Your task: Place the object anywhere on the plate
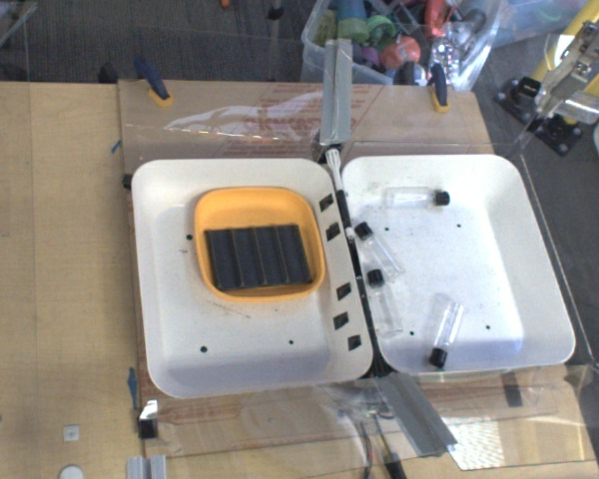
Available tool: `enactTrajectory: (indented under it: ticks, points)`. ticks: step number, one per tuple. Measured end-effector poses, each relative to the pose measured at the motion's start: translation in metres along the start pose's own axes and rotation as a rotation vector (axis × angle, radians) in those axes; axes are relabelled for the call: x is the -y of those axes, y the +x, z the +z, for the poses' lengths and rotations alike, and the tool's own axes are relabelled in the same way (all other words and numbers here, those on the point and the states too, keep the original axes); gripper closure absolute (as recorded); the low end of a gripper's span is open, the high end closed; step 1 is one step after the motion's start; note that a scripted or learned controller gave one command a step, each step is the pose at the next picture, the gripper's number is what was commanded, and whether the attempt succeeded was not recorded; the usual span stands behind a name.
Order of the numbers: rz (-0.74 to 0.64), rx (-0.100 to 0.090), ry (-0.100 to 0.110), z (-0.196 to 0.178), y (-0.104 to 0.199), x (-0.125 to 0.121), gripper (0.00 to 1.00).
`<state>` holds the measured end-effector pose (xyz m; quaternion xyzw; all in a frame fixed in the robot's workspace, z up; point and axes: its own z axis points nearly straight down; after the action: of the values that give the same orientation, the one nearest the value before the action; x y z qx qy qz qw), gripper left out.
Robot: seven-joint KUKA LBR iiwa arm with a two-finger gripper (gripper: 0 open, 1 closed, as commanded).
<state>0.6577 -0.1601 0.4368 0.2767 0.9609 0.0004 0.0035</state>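
A dark ridged rectangular block [259,256] is seen lying flat on the orange rounded-square plate [212,218] in the left white bin [170,317]. Several clear plastic vials with black caps [443,328] are scattered in the right white bin [509,257].

Block [258,256] lies on plate [212,213] (left bin [170,347]); vials [442,327] right.

A robotics lab: a wooden bench [50,267] carries two shallow white bins [170,297] taped down side by side, on grey carpet [130,18]. At the upper right of the frame sits a clear tub of bright plastic toys [404,18], with yellow equipment [579,48] beside it.
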Motion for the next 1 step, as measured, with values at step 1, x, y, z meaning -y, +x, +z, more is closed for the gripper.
enactTrajectory:
  ticks: [1]
  points:
    - [-0.21, 0.004, -0.001, 0.0002, -0.032, 0.0553, 1.0]
